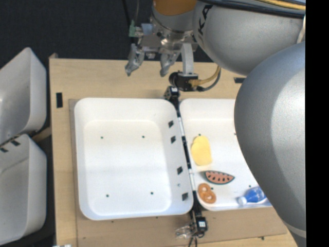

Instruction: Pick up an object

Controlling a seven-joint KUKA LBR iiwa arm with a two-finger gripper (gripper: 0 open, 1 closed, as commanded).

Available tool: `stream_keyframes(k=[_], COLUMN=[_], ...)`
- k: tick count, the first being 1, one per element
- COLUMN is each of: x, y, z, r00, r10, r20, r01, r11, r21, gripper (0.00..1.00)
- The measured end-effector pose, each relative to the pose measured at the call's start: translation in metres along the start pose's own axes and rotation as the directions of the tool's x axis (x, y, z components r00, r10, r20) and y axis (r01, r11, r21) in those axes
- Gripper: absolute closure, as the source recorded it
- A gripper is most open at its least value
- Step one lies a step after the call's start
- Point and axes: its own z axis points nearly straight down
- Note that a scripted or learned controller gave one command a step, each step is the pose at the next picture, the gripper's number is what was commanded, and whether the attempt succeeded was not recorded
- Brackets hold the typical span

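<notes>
Nothing picked up yet: fingers [150, 66] spread open and bare above the tabletop [103, 78], with yellow block [201, 151], melon slice [220, 177], pretzel [206, 193] and blue piece [252, 196] lying well below, rightward, in the right bin [205, 109].

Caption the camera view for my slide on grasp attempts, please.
KUKA arm's open gripper hovers beyond the bins; yellow object, watermelon slice, pretzel and blue item lie in the right bin.

Two white bins: left bin [87, 158], right bin [216, 109]. Inside the right bin: one yellow piece [201, 150], one watermelon slice [219, 177], one pretzel [206, 193], one blue item [253, 196].
</notes>
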Motion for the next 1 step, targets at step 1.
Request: stream_keyframes(k=[1], x=[0.0684], y=[0.0005], z=[-0.0495], r00=[1.0], r10=[0.0], r20=[0.0], r01=[0.0], r11=[1.0], r21=[-0.001], gripper=[0.0])
